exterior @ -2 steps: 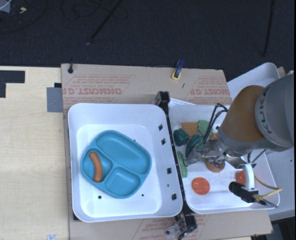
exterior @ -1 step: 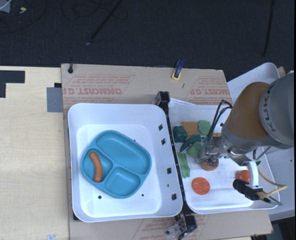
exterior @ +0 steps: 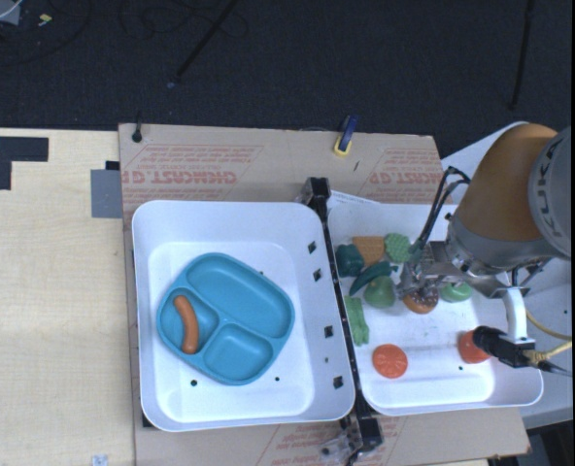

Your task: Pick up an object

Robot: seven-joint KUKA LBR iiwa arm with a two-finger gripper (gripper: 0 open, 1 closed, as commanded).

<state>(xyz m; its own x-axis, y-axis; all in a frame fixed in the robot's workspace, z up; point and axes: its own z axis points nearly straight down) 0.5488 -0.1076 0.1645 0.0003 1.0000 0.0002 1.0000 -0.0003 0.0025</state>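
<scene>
My gripper (exterior: 420,287) is down in the right bin (exterior: 443,388), among a cluster of toy foods near its middle. Right beneath it lies a small brown-orange piece (exterior: 422,305), touching or nearly touching the gripper tip. To the left are a dark teal piece (exterior: 350,258), a green round piece (exterior: 379,294) and a green leafy piece (exterior: 356,320). An orange piece (exterior: 369,249) and a green broccoli-like piece (exterior: 396,246) lie behind. An orange-red round piece (exterior: 389,360) and a red piece (exterior: 473,349) rest nearer the front wall.
The left bin (exterior: 161,377) holds a blue divided plate (exterior: 258,304) with an orange sausage (exterior: 186,322) in its left compartment. A black divider (exterior: 331,289) separates the bins. The arm's grey and orange body (exterior: 506,202) hangs over the right bin's far right.
</scene>
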